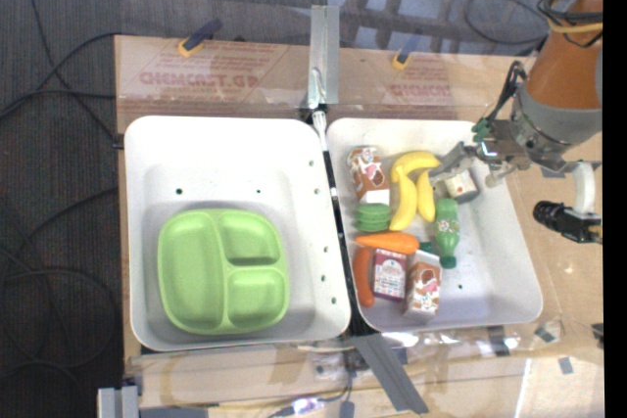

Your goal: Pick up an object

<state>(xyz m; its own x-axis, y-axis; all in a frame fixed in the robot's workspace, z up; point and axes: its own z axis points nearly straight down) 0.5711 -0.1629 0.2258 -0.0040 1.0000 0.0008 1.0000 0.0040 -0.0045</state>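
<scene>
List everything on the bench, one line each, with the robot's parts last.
Shallow white plastic bins: two, white, side by side.
Divided green plastic tray: one, green, left bin.
Yellow toy bananas: one bunch, yellow, right bin, upper middle.
Orange toy carrot: one, orange, below the bananas.
Green plastic bottle: one, green, right of the bananas.
Small printed cartons: three, red-brown, right bin.
Grey arm with orange band: one, right.
Gripper: one, over the right bin.
</scene>
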